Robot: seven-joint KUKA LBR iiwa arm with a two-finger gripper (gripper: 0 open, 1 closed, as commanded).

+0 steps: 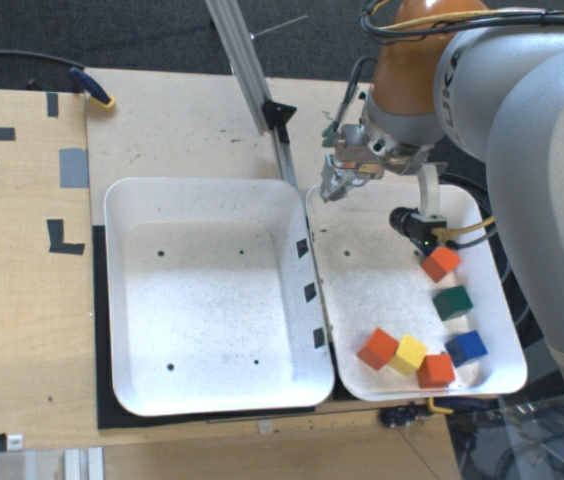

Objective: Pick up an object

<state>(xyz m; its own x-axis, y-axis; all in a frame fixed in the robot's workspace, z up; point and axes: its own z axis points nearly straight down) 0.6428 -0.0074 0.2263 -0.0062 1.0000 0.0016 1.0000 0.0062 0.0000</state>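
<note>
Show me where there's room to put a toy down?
The left bin has a wide bare floor between its walls. The right bin is bare near the divider under the gripper. Blocks such as the yellow block crowd its right and front edges.

Two bins side by side on your table, blocks in the right one

Your left bin (202,298) and right bin (362,258) sit touching along their inner walls on the table (22,268). In the right bin, six blocks gather toward its right and near sides: one block (441,262) lies by the right wall, a second (452,302) just nearer you, a third (467,347) nearer again. Along the near wall a fourth (377,349), a fifth (409,354) and a sixth (436,369) sit in a row, touching. Your hand (334,185) hangs over the far left corner of the right bin, well apart from the blocks. A slanted rail (247,58) runs behind the bins
</note>
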